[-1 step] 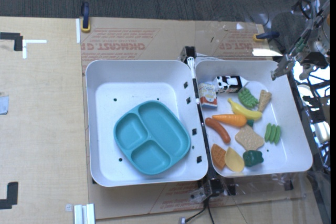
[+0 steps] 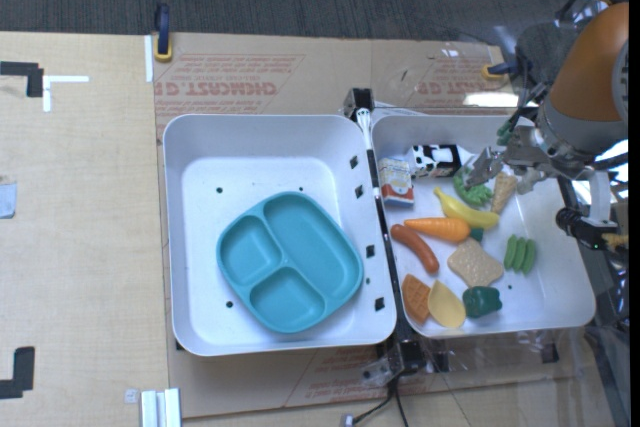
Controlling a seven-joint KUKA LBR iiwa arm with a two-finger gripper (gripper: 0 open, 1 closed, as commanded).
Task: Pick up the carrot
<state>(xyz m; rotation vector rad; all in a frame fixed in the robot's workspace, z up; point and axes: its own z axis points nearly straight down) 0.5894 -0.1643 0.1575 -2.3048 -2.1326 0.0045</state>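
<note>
The orange carrot (image 2: 438,228) lies in the right bin (image 2: 560,310), left of centre, its green top pointing right. A yellow banana (image 2: 465,209) rests just above it and a red-orange sausage (image 2: 416,248) just below it to the left. My gripper (image 2: 497,168) hangs over the bin's upper right part, above and to the right of the carrot and apart from it. It sits over a green leafy item and a tan piece. Nothing is visibly held.
The left bin (image 2: 190,245) holds a teal divided tray (image 2: 289,261). Around the carrot lie a bread slice (image 2: 474,265), green pepper (image 2: 482,301), green beans (image 2: 519,254), a yellow chip, a small carton (image 2: 396,181) and a black-and-white toy (image 2: 437,158).
</note>
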